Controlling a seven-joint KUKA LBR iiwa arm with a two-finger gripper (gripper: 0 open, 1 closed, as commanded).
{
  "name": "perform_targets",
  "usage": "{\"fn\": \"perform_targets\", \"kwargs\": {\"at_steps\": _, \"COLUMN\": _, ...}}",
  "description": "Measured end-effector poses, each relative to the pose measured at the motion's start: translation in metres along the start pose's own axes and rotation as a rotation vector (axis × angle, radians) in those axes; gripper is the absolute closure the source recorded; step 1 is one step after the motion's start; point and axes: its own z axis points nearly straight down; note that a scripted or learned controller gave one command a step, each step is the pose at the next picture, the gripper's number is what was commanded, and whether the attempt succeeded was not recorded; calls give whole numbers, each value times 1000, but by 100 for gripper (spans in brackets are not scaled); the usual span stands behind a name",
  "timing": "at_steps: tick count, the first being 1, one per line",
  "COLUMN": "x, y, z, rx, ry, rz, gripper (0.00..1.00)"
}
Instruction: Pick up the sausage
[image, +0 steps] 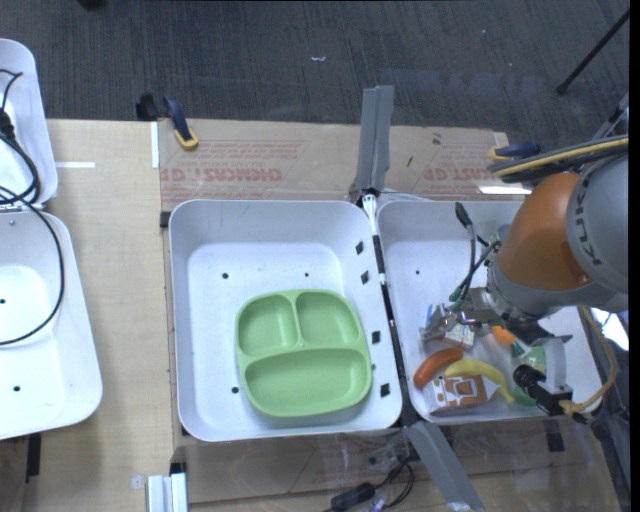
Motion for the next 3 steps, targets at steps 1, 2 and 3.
{"fn": "perform_targets", "kwargs": {"at_steps": 1, "x": -2, "y": 0, "z": -7, "rx": 3, "ry": 1, "rz": 5, "gripper": 100}}
{"fn": "perform_targets", "kwargs": {"at_steps": 2, "x": -2, "y": 0, "z": -7, "rx": 3, "ry": 0, "rz": 4, "gripper": 0}}
{"fn": "perform_targets", "kwargs": {"at_steps": 3, "x": 4, "y": -42, "z": 0, "rx": 0, "ry": 0, "rz": -59, "gripper": 0}}
